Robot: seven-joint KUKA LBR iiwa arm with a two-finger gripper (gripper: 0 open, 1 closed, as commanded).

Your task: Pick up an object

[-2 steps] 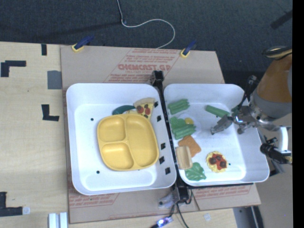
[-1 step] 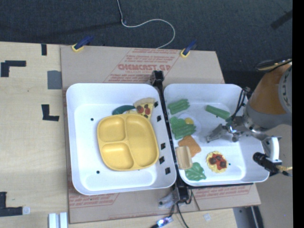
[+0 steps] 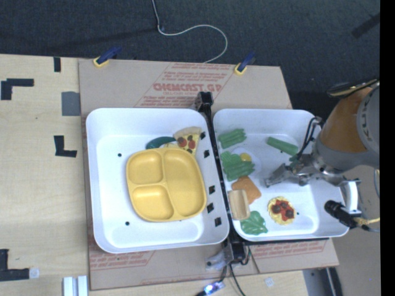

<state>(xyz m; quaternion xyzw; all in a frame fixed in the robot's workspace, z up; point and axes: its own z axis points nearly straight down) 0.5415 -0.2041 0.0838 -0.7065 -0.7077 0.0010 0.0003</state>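
1. Lying nearest the camera, at the lower edge of the right bin (image 3: 265,115), are a green leafy toy (image 3: 253,226) and a small round toy pizza with red topping (image 3: 281,209).
2. Just above them, a tan bread-like piece (image 3: 238,203) is sitting beside an orange wedge (image 3: 247,187), close to the wall between the bins.
3. Higher in the same bin, a green and yellow vegetable toy (image 3: 235,163) and a green ridged piece (image 3: 231,138) are resting near the upper left corner, while a green stick-shaped toy (image 3: 282,145) is lying toward the upper right.
4. Reaching in from the right of the frame, the arm is holding its pincer (image 3: 276,177) low over the middle of the right bin; its grey fingers are pointing left, and whether they are apart or together cannot be told.
5. Filling the left bin (image 3: 105,165), a yellow divided plate (image 3: 165,184) is lying flat, with a pizza slice toy (image 3: 189,138) and a dark teal piece (image 3: 160,143) peeking out at its upper edge.
6. Both bins are sitting on cardboard on the table (image 3: 37,184).
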